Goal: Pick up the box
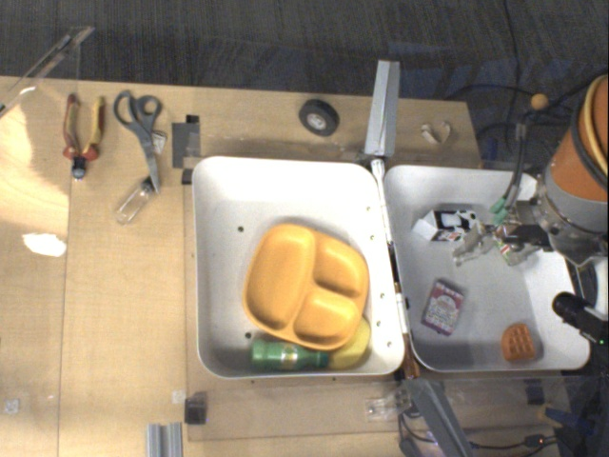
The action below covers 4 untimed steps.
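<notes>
A small purple-and-white box [443, 307] lay flat on the floor of the right bin [557, 293], toward its left side and nearer the front edge. Its long axis ran roughly front to back, with the top end leaning slightly to the right. The print on its face was too small to read.

The tool [487, 237] hovered over the upper middle of the right bin, up and to the right of the box and apart from it. Whether it was spread or closed could not be told, and nothing could be seen held in it. The arm [582, 174], grey with an orange band, was cut off at the right edge.

Also in the right bin were a black-and-white object [447, 223] near the back left, partly hidden by the tool, and an orange lump [519, 343] near the front right corner.

The left bin [228, 217] held a yellow divided plate [307, 283], lying tilted over a green can [286, 354] and a yellow item [354, 347], both partly covered.

On the tabletop [105, 331] lay scissors [143, 136], red-handled pliers [80, 129] and a roll of black tape [319, 116].
</notes>
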Available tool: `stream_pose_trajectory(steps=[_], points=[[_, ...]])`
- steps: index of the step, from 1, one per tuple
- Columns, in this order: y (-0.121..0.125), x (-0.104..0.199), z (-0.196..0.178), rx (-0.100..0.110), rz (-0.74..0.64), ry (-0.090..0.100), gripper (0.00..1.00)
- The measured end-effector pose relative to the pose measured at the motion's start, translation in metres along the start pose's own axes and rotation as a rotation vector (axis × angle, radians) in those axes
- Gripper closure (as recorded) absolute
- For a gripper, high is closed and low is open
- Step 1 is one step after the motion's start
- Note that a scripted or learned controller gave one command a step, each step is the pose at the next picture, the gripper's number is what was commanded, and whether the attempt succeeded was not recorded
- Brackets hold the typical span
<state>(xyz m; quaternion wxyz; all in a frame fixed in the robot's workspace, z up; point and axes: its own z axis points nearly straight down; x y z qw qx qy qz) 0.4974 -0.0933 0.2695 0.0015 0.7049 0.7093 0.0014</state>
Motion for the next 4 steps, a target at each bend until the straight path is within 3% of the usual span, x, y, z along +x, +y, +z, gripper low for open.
stream_pose_trajectory(steps=[1,2,3,4], points=[[-0.01,0.0,0.13,0.002,-0.04,0.0,0.0],[-0.008,0.003,0.18,-0.008,0.077,0.0,0.0],[-0.004,0.002,0.168,-0.017,0.076,-0.003,1.0],[-0.009,0.034,0.085,-0.001,0.206,0.0,1.0]])
